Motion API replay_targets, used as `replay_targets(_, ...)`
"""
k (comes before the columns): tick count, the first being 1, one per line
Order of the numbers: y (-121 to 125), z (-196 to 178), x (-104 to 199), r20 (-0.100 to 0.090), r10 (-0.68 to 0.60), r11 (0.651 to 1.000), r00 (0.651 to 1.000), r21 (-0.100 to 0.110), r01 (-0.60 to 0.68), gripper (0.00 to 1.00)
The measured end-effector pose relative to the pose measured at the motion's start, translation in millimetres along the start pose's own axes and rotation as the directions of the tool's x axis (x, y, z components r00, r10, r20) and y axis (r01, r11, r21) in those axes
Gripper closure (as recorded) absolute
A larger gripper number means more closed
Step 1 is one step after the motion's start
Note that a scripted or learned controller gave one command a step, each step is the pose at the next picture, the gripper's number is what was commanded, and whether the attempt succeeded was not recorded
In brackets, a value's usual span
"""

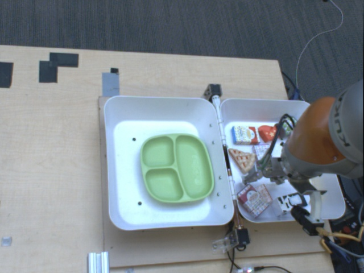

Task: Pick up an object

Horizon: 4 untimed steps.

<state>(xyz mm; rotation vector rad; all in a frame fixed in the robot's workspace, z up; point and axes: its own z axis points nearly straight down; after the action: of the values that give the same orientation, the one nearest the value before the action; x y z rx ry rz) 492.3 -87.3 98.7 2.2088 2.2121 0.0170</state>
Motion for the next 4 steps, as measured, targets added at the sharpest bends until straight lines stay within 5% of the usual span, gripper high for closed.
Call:
replay_targets(1, 2, -11, 1, 0.000, -0.001, 1.000, 1.000, -0.004, 0.001, 1.00)
replay_targets(2, 2, -10, 1, -0.001, -0.002, 1.000, 1.000, -0.004, 0.002, 0.00)
replay_targets(3, -4, 12, 4, -0.002, 0.002, 1.000, 1.000, 0.010, -0.002, 0.00)
replay_targets(4, -1, 0, 5, -0.002, 0.000, 1.000, 1.000, 0.003, 0.000, 1.00)
